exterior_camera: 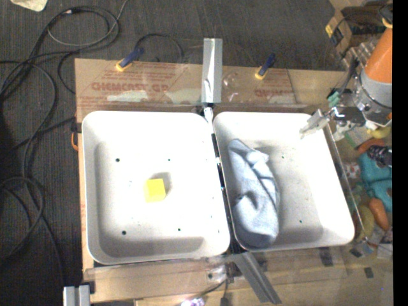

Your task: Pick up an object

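Camera view: hand (pixel 313 125) above right bin's (pixel 331 231) edge.

Two white bins sit mid-frame: the left bin (pixel 102 145) holds a yellow block (pixel 156 189), the right bin (pixel 306 171) a pale blue-grey cloth (pixel 255 193). At the upper right, the arm (pixel 377 75) shows grey with an orange band. Blue-and-yellow clamps (pixel 129 60) grip the brown board (pixel 143 88), printed with faded red lettering.

The tabletop (pixel 95 85) is brown board with faded red print under a clear sheet, held by two blue and yellow clamps (pixel 129 59). Two shallow white bins lie directly on it, the left bin (pixel 89 171) touching the right bin (pixel 319 234).
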